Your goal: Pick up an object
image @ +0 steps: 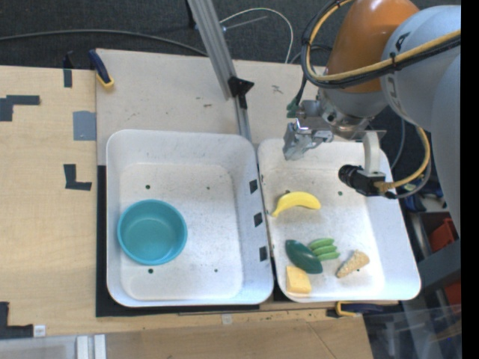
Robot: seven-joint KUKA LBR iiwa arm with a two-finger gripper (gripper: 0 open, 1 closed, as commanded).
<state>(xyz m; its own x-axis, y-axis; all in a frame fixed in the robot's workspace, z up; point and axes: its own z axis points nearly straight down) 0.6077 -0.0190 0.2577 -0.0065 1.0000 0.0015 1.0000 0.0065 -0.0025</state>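
In the right bin (389, 223) lie a yellow banana (296, 202), a dark green vegetable (303, 256), a light green pea pod (323, 246), a yellow cheese block (298, 280) and a tan bread wedge (352, 263). My gripper (298, 143) hangs over the bin's far left corner, above and behind the banana. Nothing shows between its fingers, and it is well apart from all the objects.
A teal bowl (152, 232) sits in the left bin (179, 152) near its front left. A grey metal pole (217, 43) slants down to the divider between the bins. A black cable fitting (362, 179) sticks out over the right bin's far side.
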